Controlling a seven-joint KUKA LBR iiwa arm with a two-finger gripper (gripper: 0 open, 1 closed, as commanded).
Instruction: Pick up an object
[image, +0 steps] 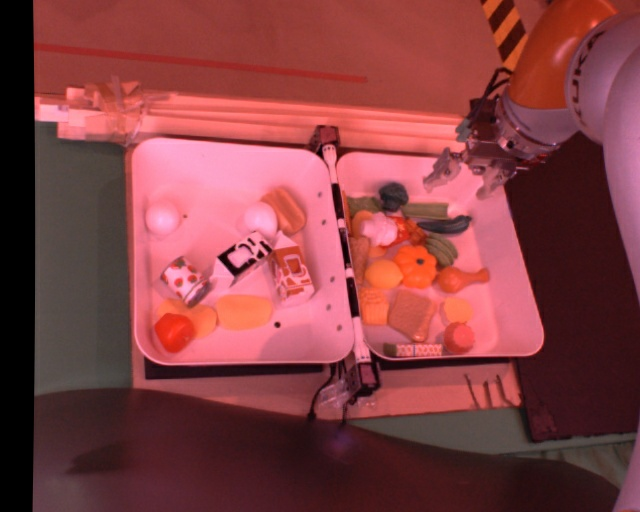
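Observation:
My gripper (466, 178) hangs over the far right part of the right bin (510, 260), fingers spread open with nothing between them. Below and left of it lie toy foods: a dark green broccoli piece (393, 194), a dark eggplant (446, 224), an orange pumpkin (416, 265), a yellow lemon (383, 274), a drumstick (461, 279), a waffle-like biscuit (411, 313) and a white-and-red figure (381, 230). The gripper touches none of them.
The left bin (150, 180) holds two white balls (161, 218), a hot-dog bun (287, 210), a black-and-white carton (240, 258), a red-printed carton (292, 274), a spotted can (183, 281), a yellow piece (245, 311) and a red piece (174, 331). A dark mat (570, 300) lies to the right.

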